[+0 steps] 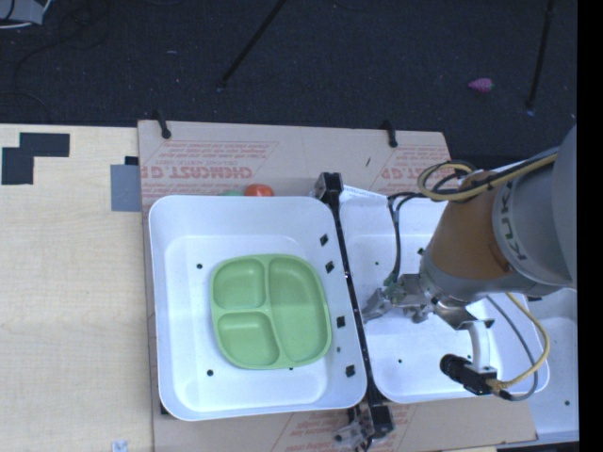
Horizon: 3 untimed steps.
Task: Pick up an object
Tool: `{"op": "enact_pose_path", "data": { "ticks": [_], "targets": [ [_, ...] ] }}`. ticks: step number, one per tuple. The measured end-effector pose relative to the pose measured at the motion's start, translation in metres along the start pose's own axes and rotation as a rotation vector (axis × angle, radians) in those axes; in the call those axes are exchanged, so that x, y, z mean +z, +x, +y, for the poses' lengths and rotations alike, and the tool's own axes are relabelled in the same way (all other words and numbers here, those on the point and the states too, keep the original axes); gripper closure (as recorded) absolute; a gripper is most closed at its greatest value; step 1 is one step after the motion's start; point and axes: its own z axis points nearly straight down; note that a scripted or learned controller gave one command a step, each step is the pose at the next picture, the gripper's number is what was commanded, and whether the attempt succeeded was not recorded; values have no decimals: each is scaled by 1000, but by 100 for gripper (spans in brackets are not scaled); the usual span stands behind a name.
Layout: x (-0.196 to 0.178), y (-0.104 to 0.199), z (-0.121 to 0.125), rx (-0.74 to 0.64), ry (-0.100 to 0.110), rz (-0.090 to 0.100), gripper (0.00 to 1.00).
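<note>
White bins: two, side by side on the table (75,281)
Left bin (179,252): one green divided plate (270,311)
Right bin (415,389): arm's tool (388,299) low inside
Tool's state: cannot tell

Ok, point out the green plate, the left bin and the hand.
green plate (270,311), camera view, on its middle dividers.
left bin (179,347), camera view, on bare floor left of the plate.
hand (379,304), camera view, at its tips over the right bin.

Divided plate (270,311) in left bin (179,252); arm (480,238) over right bin (415,384).
</note>
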Motion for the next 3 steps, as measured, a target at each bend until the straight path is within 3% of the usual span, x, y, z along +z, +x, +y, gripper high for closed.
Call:
{"op": "enact_pose_path", "data": {
  "ticks": [1,3],
  "targets": [
    [-12,-1,0,7,-1,1,100],
    [-134,-6,6,-1,-5,0,100]
  ]
}}
